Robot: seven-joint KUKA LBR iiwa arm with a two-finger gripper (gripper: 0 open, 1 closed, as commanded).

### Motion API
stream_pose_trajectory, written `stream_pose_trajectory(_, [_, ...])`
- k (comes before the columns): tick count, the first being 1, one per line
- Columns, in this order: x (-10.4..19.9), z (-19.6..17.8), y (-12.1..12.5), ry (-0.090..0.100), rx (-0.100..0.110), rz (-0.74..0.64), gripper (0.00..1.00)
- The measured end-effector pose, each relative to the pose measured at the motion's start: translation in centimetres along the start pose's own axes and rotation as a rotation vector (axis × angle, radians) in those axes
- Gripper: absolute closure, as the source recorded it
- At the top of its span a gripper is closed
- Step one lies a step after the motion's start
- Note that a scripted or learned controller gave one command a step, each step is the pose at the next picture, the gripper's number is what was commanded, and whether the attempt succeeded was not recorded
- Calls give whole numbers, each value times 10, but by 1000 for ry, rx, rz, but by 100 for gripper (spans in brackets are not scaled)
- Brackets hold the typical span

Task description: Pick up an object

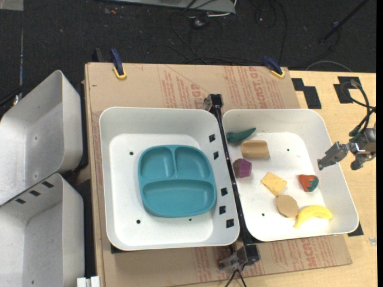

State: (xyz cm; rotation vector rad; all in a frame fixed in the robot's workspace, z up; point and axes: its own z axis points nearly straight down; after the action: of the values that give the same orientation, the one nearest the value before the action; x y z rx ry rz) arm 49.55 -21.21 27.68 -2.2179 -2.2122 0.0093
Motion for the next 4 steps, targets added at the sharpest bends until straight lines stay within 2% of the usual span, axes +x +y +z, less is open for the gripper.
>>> stream_pose_trajectory(1, [1,-5,2,-3,-10,-4,0])
stream_pose_trajectory(2, [4,58,1,0,-4,-1,0])
stream_pose_trajectory(4, [11,147,-3,-1,-6,-1,0])
